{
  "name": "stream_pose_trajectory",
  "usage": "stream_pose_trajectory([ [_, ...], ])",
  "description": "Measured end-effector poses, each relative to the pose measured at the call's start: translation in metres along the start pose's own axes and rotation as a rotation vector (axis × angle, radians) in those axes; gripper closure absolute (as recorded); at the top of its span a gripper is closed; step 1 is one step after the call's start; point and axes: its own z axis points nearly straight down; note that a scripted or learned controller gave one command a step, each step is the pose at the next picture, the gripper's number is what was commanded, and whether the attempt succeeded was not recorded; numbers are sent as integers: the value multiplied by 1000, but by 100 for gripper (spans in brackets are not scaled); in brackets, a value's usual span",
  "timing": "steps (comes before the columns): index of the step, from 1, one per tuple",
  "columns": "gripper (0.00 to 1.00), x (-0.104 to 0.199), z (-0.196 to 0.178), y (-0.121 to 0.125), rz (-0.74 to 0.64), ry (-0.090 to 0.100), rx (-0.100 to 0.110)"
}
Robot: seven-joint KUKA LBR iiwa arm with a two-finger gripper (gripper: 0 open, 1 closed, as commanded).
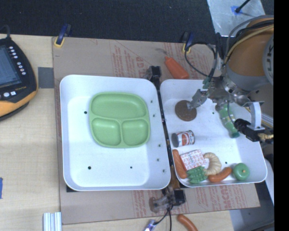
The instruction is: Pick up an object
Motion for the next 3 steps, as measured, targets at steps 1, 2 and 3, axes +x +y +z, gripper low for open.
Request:
stream_pose_trajectory([
  [1, 0, -6, 102, 44, -2, -2, 2],
  [2, 100, -7, 86, 47, -5, -4, -8],
  [3, 100, -50, 98, 8, 0, -4, -6],
])
